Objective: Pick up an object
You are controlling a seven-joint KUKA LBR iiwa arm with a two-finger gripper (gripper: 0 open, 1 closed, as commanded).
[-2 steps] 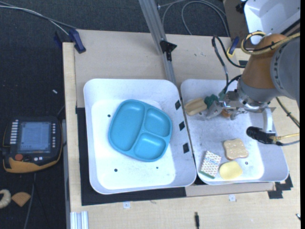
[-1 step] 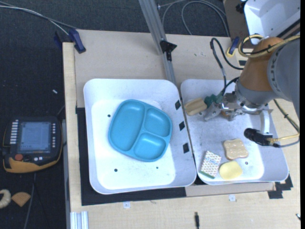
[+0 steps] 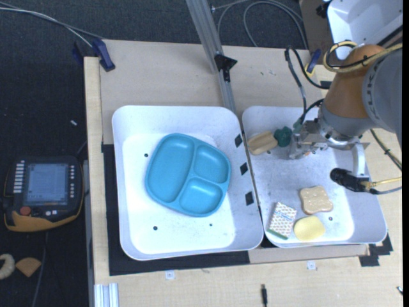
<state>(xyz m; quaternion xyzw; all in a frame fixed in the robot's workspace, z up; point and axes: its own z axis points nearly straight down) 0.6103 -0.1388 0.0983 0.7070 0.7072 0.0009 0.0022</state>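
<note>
The gripper point(image 3: 299, 147) sits low in the right bin point(image 3: 364, 229), beside a tan block point(image 3: 262, 142). Finger state cannot be determined. The left bin point(image 3: 128, 171) holds 1 blue tray point(image 3: 187, 174).

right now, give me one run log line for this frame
arm: over right bin | gripper: beside tan block, green piece | grasp: unconfirmed | left bin: blue tray

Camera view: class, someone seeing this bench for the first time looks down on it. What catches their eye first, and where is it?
The blue divided tray stands out, lying in the middle of the left bin. Next comes the arm's gripper, low over the right bin's far end, beside a tan and green object.
</note>
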